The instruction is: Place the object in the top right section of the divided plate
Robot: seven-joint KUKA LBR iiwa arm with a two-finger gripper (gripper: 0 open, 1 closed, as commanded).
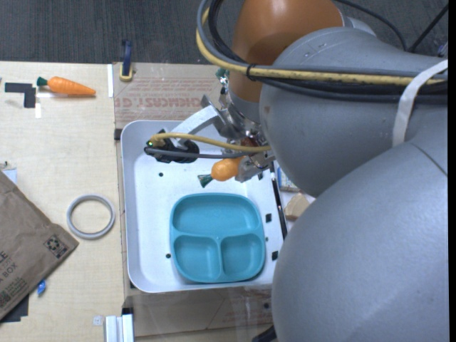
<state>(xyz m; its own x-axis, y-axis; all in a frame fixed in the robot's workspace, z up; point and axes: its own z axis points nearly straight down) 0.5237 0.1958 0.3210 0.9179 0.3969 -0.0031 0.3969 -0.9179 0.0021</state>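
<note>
A small orange toy carrot (225,169) with a green stem hangs just above the white left bin (133,212), slightly beyond the plate's far edge. My gripper (242,166) reaches in from the right and is shut on the carrot's thick end. The teal divided plate (174,228) lies in the near half of that bin, with one wide section on its far side and two smaller ones on its near side. The big grey arm hides the bin's right side.
On the wooden bench to the left lie a second toy carrot (67,86), a pale ring (90,214), a black L-shaped piece (21,91) and a brown cardboard box (25,248). A tan object (296,205) peeks from under the arm.
</note>
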